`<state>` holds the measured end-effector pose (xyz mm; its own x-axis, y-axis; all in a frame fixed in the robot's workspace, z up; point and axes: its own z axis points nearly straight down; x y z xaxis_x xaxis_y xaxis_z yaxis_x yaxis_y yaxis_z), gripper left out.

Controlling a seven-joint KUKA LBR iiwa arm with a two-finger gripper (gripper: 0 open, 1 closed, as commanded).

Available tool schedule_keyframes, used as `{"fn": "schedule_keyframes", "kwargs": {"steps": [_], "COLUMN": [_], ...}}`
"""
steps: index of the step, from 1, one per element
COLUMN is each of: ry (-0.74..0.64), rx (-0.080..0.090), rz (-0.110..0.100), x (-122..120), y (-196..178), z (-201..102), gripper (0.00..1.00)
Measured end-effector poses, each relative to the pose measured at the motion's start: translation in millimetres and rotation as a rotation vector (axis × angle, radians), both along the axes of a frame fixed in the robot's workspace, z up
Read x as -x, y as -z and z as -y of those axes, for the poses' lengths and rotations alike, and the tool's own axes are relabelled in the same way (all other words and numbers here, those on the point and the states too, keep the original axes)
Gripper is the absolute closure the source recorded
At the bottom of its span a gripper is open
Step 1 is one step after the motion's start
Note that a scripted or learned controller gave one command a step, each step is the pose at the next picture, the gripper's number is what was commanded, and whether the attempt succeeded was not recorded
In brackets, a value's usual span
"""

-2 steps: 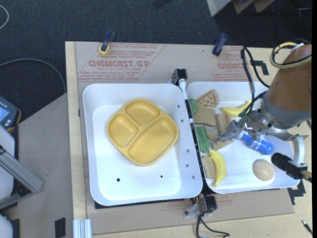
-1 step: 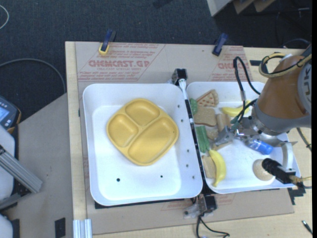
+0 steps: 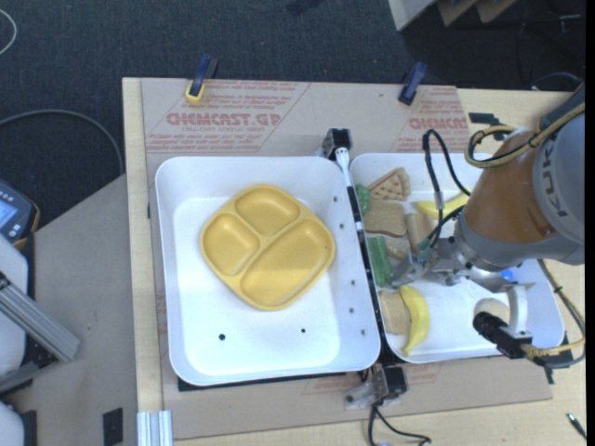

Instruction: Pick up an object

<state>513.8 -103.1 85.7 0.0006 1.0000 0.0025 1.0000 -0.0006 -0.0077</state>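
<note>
The right bin (image 3: 539, 328) holds several toy foods. A yellow banana (image 3: 416, 318) lies near its front left. A tan wedge with green spots (image 3: 390, 187) sits at the back left, with a brown bread piece (image 3: 383, 218) just in front of it. A green item (image 3: 381, 256) lies along the left wall. A yellow piece (image 3: 429, 209) peeks out behind the arm. My gripper (image 3: 412, 268) is low in this bin, just above the banana and beside the green item. The arm's grey and orange wrist (image 3: 507, 207) covers the bin's middle.
The left bin (image 3: 186, 333) holds a yellow divided plate (image 3: 268, 245) in its middle. A black clamp (image 3: 337, 143) sits at the back between the bins, and another one (image 3: 383, 384) at the front. Cables loop over the arm at the right.
</note>
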Motion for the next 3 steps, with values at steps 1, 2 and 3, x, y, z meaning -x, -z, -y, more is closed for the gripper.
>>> {"fn": "schedule_keyframes", "kwargs": {"steps": [1,2,3], "ry": [0.002,-0.001,-0.001], "rx": [0.002,0.004,0.005], "rz": [0.008,0.012,0.016], "x": [-2,0,-3], "y": [-14,-57,-119], "z": [1,-3,4], "gripper": [1.0,1.0,1.0]}}
